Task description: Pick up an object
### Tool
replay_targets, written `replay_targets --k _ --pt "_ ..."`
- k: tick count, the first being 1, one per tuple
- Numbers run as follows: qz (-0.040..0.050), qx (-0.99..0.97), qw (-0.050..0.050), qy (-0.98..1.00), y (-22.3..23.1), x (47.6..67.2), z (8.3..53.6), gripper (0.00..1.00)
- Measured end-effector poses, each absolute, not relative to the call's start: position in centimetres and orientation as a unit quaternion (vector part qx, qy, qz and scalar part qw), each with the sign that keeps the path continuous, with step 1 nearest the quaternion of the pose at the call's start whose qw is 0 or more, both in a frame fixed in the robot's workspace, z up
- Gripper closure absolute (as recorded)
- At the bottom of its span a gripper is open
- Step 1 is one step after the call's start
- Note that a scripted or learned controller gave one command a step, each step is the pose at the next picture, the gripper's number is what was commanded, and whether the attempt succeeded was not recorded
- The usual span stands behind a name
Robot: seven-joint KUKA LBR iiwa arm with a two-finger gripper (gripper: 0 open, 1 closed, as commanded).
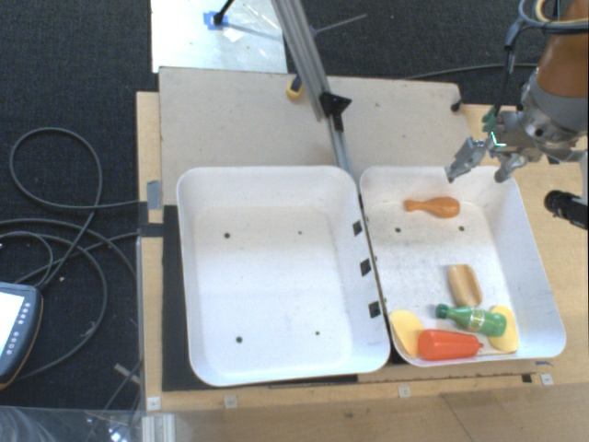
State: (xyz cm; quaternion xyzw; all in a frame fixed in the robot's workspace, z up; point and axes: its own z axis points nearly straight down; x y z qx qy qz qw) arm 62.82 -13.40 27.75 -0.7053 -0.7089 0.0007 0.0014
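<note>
- Black cables (55, 201) lie looped on the dark floor, off the bench's left edge.
- Handheld screen device (17, 330) sits off the bench's lower left corner, partly cut off.
- Grey metal pole (308, 58) slants across the bench's rear edge.
- Blue tape (214, 19) marks a pale sheet beyond the rear edge.

Two bins sit side by side on the bench (396, 109), the left bin (198, 201) touching the right bin (529, 247) along their shared rim. In the right bin a drumstick (433, 207) lies near the far wall, a bread roll (465, 284) lies nearer the front, and at the front edge a cluster gathers — a bottle (474, 319) lying on its side, a carrot (448, 343) just before it, and a banana (406, 330) curving beneath both. The gripper (486, 162) hangs over the right bin's far rim, behind the drumstick and apart from it.
</note>
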Motion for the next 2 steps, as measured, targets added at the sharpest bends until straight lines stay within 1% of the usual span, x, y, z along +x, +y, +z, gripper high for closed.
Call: replay_targets --k 1,2 --pt "-0.0004 -0.705 -0.001 -0.709 -13.4 62.9 28.0 0.0" --pt "0.0014 -0.707 0.002 -0.708 -13.2 62.5 21.8 0.0"
